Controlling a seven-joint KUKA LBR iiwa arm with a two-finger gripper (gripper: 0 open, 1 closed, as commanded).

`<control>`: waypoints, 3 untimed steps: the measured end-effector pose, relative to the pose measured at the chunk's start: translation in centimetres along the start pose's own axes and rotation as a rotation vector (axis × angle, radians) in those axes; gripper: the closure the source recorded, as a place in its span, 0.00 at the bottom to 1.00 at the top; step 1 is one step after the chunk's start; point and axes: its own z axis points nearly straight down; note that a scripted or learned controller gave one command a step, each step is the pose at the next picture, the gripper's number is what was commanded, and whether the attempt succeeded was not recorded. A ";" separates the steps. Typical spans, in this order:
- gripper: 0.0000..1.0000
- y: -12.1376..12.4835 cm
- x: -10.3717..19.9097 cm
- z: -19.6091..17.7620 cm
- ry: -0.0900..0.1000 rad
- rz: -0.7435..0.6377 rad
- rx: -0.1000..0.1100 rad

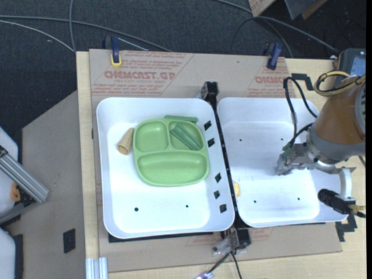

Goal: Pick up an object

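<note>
In the left bin [116, 214] lies a green divided plate [171, 154] with a darker green piece [187, 135] in its upper right compartment. A tan ice-cream cone [125, 140] rests just left of the plate. A small yellow-orange object [236, 188] sits at the right bin's left rim. My gripper [286, 162] hangs low over the right bin [261, 208], right of its middle, far from the plate and cone. I see nothing held at it.
The arm's orange band [340, 118] and grey wrist cover the right bin's right side. Black cables [296, 106] loop above it. Blue clamps [115, 50] hold the cardboard base at the back. A black divider [218, 150] runs between the bins.
</note>
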 end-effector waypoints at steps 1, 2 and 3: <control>1.00 0.3 -1.0 -5.8 -0.004 -0.001 -0.005; 1.00 -0.3 -0.9 -11.8 -0.004 -0.002 -0.006; 1.00 -0.2 -0.9 -13.0 -0.002 -0.002 -0.003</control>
